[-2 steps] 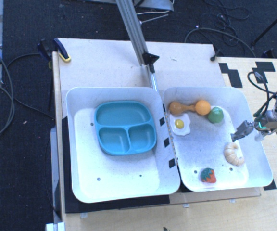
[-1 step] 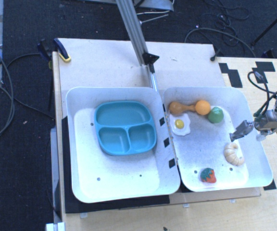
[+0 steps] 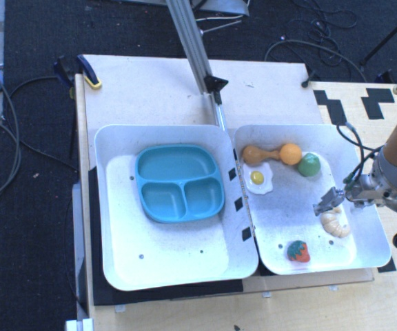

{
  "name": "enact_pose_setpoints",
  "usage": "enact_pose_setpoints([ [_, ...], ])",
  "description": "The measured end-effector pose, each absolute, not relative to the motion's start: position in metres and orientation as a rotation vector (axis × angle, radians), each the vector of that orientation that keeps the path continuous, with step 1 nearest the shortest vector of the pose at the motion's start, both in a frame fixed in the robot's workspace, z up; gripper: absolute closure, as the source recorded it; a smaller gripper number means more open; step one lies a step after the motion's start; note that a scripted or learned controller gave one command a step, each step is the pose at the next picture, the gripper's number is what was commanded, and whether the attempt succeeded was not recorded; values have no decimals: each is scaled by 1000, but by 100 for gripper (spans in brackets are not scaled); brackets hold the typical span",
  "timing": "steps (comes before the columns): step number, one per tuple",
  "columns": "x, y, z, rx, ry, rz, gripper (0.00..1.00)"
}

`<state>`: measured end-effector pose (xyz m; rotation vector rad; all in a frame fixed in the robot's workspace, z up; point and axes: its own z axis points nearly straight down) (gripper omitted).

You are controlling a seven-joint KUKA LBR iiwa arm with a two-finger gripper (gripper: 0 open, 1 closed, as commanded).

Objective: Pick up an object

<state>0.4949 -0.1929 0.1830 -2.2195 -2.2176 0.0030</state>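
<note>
A pale croissant (image 3: 336, 223) lies in the right bin (image 3: 364, 250) near its right wall, and the end effector (image 3: 328, 203) sits just above its upper left end; whether the two touch cannot be told. Nothing shows gripped, and I cannot tell how the end effector is set. The grey arm (image 3: 391, 178) reaches in from the right edge over the bin's rim.

Near the front of the same bin rests a red strawberry with a green top (image 3: 298, 251). Toward the back lie a fried egg (image 3: 258, 179), an orange dumbbell-shaped toy (image 3: 271, 154) and a green round toy (image 3: 309, 165) just beside the dumbbell's right end.

The left bin (image 3: 116, 254) holds a blue divided plate (image 3: 180, 183) with three compartments, set toward the back. Both bins sit side by side on the desk (image 3: 150, 88), with a slanted metal pole (image 3: 191, 40) rising behind them
</note>
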Motion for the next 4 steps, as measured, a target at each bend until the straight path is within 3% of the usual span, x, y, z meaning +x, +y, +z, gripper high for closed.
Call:
enact_pose_setpoints([
  [2,499,-194,101,-2244,-2232,-5,0],
  [3,503,-197,115,-2258,-2245,-12,100],
  [4,510,-202,177,-2223,-2229,-4,100],
])
